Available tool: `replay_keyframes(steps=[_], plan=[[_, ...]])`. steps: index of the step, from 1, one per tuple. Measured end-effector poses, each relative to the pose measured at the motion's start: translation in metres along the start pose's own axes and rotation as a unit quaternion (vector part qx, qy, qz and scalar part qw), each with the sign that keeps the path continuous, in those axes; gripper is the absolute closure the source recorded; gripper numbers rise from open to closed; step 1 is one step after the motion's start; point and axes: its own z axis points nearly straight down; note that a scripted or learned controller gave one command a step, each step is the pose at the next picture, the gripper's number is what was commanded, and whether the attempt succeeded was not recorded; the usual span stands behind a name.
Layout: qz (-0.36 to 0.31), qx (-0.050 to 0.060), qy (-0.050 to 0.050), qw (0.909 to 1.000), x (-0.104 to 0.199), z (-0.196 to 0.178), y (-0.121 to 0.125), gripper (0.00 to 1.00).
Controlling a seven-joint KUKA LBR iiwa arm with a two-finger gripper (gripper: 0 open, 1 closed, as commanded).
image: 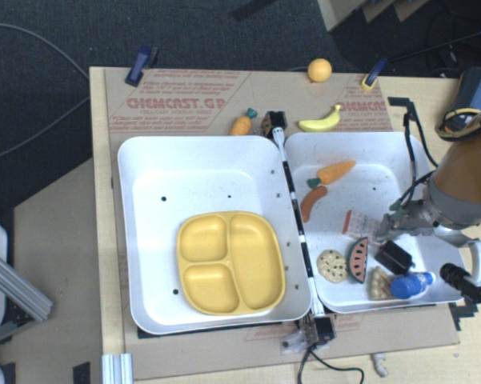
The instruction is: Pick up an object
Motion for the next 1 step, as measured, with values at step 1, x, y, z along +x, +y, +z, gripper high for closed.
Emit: replay_keyframes(steps=[1], plan=[[0.000, 0.000, 0.000, 1.0000, -0.0001, 0.0001, -0.0002, 0.00]])
